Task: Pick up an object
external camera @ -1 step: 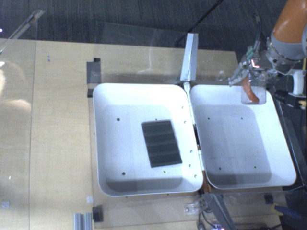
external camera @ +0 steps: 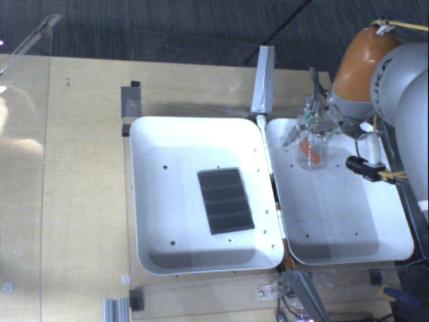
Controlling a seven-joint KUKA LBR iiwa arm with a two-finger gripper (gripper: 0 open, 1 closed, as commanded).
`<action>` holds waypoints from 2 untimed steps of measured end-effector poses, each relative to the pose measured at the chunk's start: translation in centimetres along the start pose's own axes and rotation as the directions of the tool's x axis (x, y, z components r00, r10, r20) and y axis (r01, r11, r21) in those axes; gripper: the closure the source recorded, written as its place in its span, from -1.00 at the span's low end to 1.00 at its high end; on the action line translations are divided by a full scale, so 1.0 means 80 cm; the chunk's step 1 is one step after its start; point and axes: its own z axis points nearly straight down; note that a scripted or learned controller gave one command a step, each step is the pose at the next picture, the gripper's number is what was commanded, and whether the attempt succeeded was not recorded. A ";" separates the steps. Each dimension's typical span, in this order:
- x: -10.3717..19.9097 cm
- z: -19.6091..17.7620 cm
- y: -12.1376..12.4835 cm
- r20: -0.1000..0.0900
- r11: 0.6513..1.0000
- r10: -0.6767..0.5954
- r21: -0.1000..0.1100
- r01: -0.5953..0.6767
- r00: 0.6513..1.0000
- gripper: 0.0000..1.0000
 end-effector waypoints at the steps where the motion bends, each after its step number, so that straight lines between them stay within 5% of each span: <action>1: 0.001 -0.015 0.003 0.001 1.000 -0.002 -0.006 0.002 1.000 1.00; 2: 0.069 -0.090 0.015 0.000 0.997 -0.080 -0.007 0.080 0.997 1.00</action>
